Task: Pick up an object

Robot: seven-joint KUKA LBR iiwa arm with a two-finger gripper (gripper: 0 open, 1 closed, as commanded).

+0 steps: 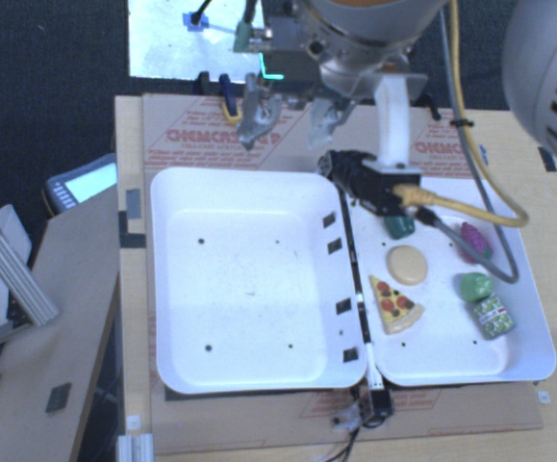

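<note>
The pizza slice [394, 303] is a small tan wedge with red topping and dark dots, lying flat in my right bin [519, 354] just beside the divider; a round beige disc [408, 264] sits just above it, green pieces [483, 301] to its right; my jaws [283, 123] hang well apart from it, beyond the bins' far edge over the tabletop, spread and pinching nothing; the left bin [249, 277] offers open white floor.

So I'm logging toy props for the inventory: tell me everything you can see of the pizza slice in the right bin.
The pizza slice is a small toy wedge, plastic-looking, with a yellow face, red round toppings and a pale crust edge. It lies flat on the right bin floor near the divider, tip pointing up-left. Just below the tan round disc, apparently not touching it.
</note>
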